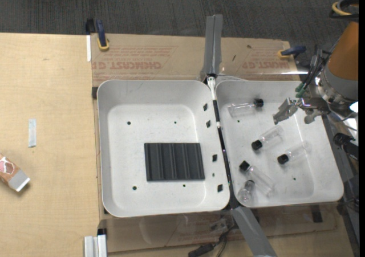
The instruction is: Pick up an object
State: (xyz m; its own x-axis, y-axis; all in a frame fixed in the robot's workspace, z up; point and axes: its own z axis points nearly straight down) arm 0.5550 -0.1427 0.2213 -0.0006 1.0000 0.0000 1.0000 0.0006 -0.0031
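Nearest, at the lower edge of the right bin (319,193), a clear vial (247,192) lies against the front wall, and just behind it a second vial with a black cap (255,174) lies slantwise. Farther in, a third capped vial (267,138) sits near the bin's middle, with a fourth (291,154) close by to its right, apart from it. At the far end a fifth vial (246,107) lies near the back wall, its black cap pointing right. Above the bin's right rear part hangs the gripper (297,110); its grey fingers look spread, with nothing between them, and no vial touches them. Beside it, the left bin (114,153) bears a dark ribbed block (174,161) near its centre. Beyond both bins, brown cardboard (148,63) lies under clamps (100,38).
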